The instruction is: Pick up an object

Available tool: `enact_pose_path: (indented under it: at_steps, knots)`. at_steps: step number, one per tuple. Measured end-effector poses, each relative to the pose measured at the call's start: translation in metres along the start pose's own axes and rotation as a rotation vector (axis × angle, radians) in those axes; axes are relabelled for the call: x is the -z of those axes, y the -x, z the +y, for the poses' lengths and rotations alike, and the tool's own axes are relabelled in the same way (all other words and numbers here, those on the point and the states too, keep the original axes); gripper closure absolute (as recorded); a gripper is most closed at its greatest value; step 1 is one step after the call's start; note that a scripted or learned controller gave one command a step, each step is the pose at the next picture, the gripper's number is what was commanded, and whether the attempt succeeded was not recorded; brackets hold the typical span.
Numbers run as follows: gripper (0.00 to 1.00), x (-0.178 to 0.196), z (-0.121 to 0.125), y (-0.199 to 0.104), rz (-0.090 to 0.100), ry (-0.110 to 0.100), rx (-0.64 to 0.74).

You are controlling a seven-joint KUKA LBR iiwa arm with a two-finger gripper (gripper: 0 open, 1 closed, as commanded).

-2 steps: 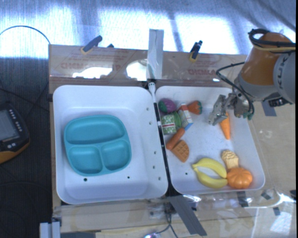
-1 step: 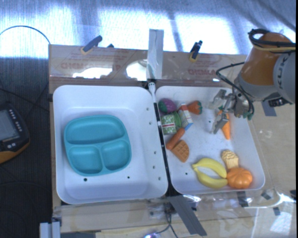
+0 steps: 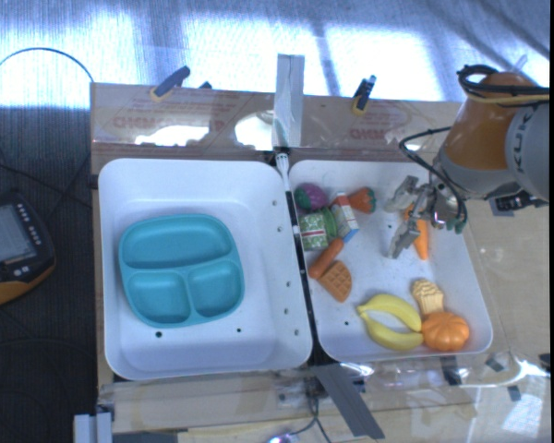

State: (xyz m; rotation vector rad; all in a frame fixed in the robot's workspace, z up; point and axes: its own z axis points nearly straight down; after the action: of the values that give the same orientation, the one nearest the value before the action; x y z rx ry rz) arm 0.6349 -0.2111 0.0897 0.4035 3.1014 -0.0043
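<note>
Gripper [image 3: 408, 220] in right bin [image 3: 462, 275], fingers spread, an orange carrot [image 3: 422, 238] between them.
Carrot lies at the bin's 2 o'clock; banana [image 3: 391, 321] and pumpkin [image 3: 445, 331] at 5 o'clock.

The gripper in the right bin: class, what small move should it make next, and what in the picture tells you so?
Probably lift slightly and check the hold. The gripper sits low in the right bin, and a small orange carrot shows by its fingertips, but whether the carrot is between the fingers cannot be told. A short lift would show it, away from the banana below.
</note>
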Motion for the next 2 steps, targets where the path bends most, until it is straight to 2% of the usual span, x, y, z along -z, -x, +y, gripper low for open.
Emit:
enact_pose_path:
  at_steps: [1, 2]
  knots:
    - [1.0, 0.0124, 0.0005, 0.0025, -0.007, -0.003, 0.001]
    - [0.0, 0.0121, 0.0005, 0.0023, -0.006, -0.003, 0.001]
